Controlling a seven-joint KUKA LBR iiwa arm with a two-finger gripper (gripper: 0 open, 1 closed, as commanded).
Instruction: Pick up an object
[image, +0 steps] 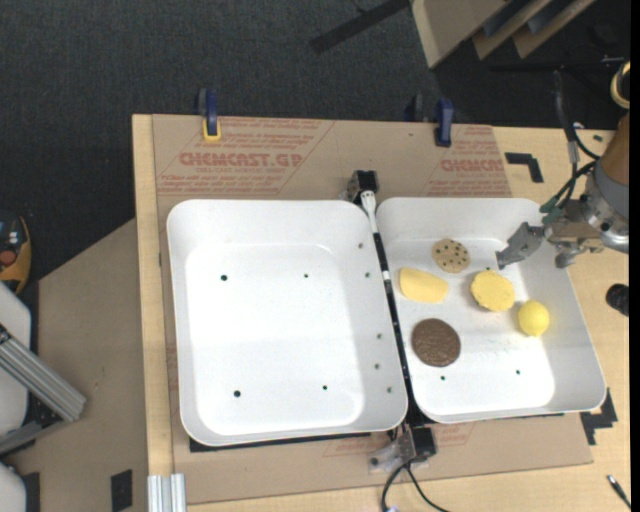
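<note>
The right bin (560, 395) holds several food items. A chocolate-chip cookie (451, 255) lies toward the back, with a pale yellow oblong piece (424, 286) to its left front. A yellow round piece (492, 291) and a small lemon (534, 318) sit further right, and a dark brown round cookie (436, 342) lies nearest the front. My gripper (541, 248) hangs over the bin's back right part, just behind the yellow round piece and right of the chip cookie. It is open, with nothing between its fingers.
The left bin (190, 300) stands beside the right one, with a black clip (363, 185) at the back of the seam between them. Blue clamps (208, 108) (444, 118) hold the brown board at its far edge. Cables (570, 130) trail down by the arm on the right.
</note>
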